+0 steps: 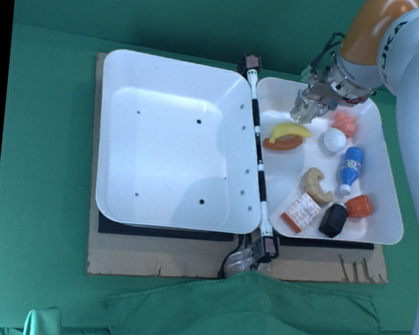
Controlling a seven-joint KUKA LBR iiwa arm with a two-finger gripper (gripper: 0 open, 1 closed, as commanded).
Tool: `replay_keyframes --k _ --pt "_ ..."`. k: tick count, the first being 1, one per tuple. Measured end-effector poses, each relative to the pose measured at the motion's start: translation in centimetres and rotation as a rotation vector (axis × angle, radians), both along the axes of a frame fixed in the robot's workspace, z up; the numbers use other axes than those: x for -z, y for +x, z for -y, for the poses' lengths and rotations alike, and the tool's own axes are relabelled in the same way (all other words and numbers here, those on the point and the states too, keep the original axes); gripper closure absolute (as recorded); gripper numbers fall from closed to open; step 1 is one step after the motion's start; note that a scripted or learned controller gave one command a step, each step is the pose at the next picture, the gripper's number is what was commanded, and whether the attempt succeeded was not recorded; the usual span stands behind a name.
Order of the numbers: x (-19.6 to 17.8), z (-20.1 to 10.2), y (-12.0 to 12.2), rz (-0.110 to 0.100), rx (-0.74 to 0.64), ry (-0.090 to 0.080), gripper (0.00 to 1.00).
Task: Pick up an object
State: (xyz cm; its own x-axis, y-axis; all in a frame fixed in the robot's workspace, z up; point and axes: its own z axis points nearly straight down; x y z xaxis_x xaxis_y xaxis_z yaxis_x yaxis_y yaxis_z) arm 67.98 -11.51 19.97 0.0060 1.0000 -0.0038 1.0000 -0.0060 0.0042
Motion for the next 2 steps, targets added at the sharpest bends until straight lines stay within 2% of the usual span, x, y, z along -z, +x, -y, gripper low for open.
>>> replay_keyframes --k 2 --pt "-11.2 1.3 -0.6 0.007 -0.003 0.001 1.00"
